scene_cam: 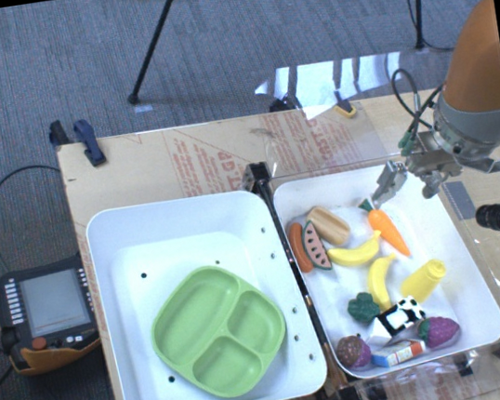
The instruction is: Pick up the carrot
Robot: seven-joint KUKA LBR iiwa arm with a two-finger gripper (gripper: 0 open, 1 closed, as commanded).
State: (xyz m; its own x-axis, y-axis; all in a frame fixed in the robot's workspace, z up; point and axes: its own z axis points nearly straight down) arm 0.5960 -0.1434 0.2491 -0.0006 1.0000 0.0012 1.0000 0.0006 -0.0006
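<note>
the arm (476, 55) is cut off by the picture's right edge, so just the orange band and grey wrist show. the gripper (413, 175) is small and blurred against the bin wall; whether its fingers are parted cannot be told. well below the gripper, at the near wall of the right bin (486, 289), a small carton (397, 356) is partly hidden under a black-and-white toy (401, 316), and its print is too small to read.
</note>
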